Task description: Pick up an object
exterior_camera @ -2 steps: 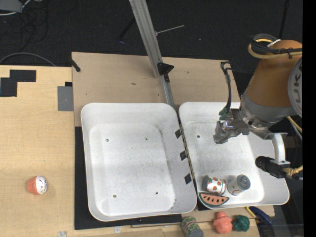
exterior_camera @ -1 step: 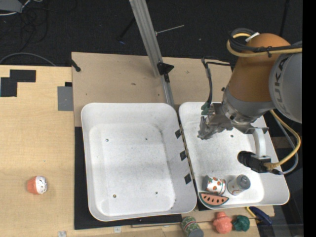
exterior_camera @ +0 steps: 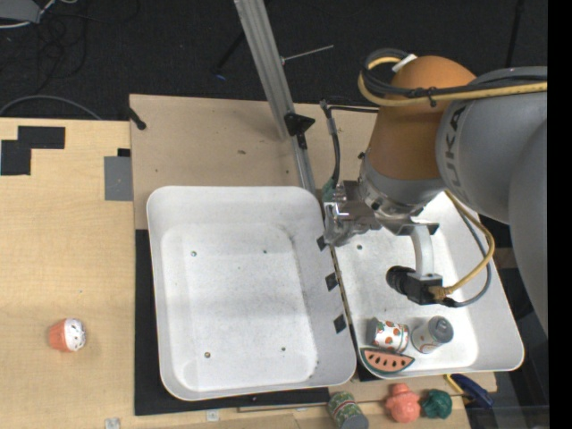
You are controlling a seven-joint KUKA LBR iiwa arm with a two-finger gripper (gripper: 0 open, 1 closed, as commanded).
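A small orange-and-white ball (exterior_camera: 67, 335) lies on the worktop (exterior_camera: 54, 239), well left of both bins. The left bin (exterior_camera: 170, 208) sits beside the right bin (exterior_camera: 487, 351), touching along their shared edge. Over the right bin hangs the grey and orange arm (exterior_camera: 420, 141); whether the fingers are open or closed cannot be told. At that bin's near edge lie a watermelon slice toy (exterior_camera: 388, 362), a red-and-white cup (exterior_camera: 390, 335) and a grey round object (exterior_camera: 438, 332), close together.

bright overhead light | bins (exterior_camera: 170, 206) glare white | background dark
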